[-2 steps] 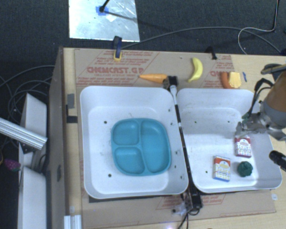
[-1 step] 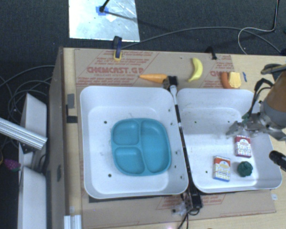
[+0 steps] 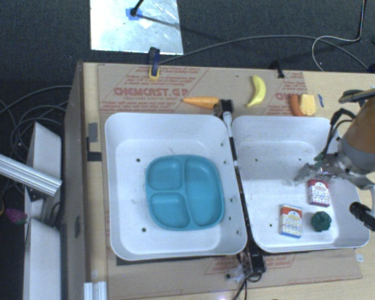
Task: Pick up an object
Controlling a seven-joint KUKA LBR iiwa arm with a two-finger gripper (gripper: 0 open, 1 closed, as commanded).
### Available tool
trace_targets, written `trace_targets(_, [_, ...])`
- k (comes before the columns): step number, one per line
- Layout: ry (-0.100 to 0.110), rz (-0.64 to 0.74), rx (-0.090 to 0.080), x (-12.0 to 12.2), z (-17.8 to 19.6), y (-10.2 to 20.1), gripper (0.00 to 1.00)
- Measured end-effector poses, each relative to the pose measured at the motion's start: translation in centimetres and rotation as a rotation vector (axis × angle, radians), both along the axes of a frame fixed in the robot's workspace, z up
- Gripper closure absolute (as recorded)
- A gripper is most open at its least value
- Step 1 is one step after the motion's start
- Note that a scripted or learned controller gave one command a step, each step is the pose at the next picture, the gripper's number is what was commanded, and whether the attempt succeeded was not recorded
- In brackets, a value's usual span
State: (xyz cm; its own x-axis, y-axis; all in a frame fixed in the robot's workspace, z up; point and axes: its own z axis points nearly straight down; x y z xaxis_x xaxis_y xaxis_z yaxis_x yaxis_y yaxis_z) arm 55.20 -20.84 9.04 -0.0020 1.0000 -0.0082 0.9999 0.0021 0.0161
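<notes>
— What sits in the left bin?

— A blue divided plate, lying flat near the middle of it.

— And the right bin?

— Three things toward its near right corner: a small red-and-white box, an orange-and-white carton closer to the near edge, and a dark green lump just beside that carton.

— Where's the arm?

— It comes in over the right bin's right edge; the gripper hangs just above the red-and-white box.

— Anything outside the bins?

— Along the bench's far edge lie a carrot, a banana and an orange-yellow item.
</notes>
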Motion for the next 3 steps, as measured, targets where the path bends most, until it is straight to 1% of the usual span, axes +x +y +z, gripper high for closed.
trace_targets(1, [-0.005,0.001,-0.004,0.1,1.2,-0.2,1.00])
trace_targets(2, [-0.004,0.001,-0.003,0.1,1.2,-0.2,0.00])
trace_targets(3, [-0.007,0.002,-0.004,0.2,2.2,-0.2,1.00])
